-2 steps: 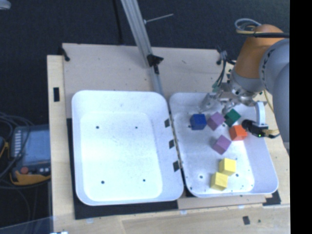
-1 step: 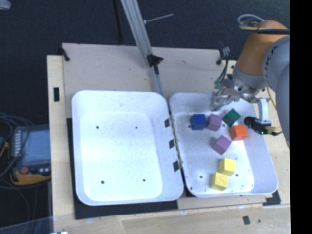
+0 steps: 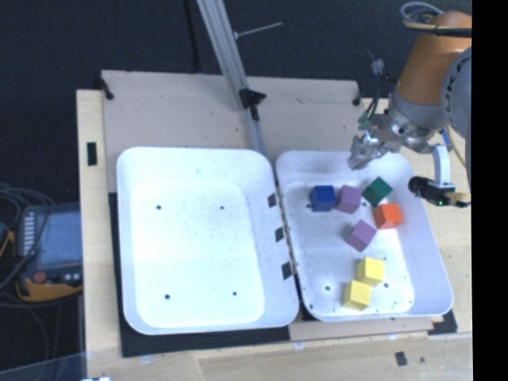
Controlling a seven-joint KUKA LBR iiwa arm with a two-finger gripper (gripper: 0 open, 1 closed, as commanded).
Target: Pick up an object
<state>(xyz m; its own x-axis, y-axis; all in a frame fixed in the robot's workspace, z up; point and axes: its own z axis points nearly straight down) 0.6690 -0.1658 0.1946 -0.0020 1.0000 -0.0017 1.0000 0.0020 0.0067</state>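
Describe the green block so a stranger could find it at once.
Look in the right-hand white bin, at its far end near the tool. The green block sits above the orange block, right of a purple block. It is the only green one.

One fixed cam above bench [image 3: 198, 101], looking down at a slant, wide enough for both bins; gripper [image 3: 361, 155] sits upper right, bins below-left of it.

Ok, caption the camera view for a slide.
Gripper above the right bin, near its far rim, seven colored blocks below.
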